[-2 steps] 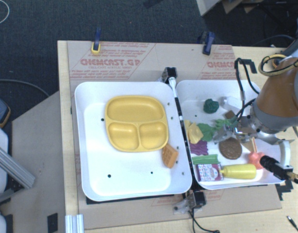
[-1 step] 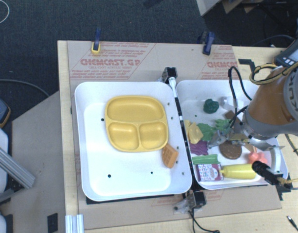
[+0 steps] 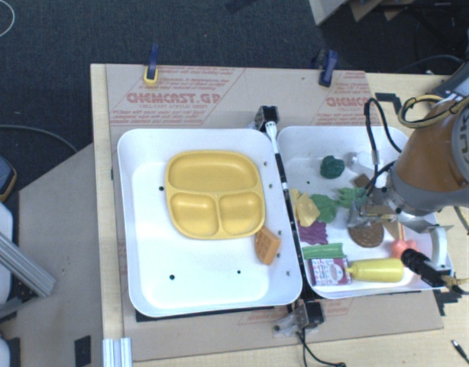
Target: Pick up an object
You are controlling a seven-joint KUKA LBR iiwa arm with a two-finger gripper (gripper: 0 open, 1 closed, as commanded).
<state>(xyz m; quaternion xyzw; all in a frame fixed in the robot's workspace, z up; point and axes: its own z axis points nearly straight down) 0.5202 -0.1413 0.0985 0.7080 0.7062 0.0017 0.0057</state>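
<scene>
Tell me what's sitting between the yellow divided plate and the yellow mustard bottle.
In the camera view, a small tan waffle piece lies between the yellow divided plate and the mustard bottle, then the bins' shared rims.

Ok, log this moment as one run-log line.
arm: over right bin | gripper: low among clutter, above brown disc | nearby: yellow bottle, green toys | left bin: yellow tray, waffle piece

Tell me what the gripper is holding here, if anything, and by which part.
Cannot be told. The gripper is low in the right bin, above a brown round piece, but nothing shows between its fingers.
</scene>
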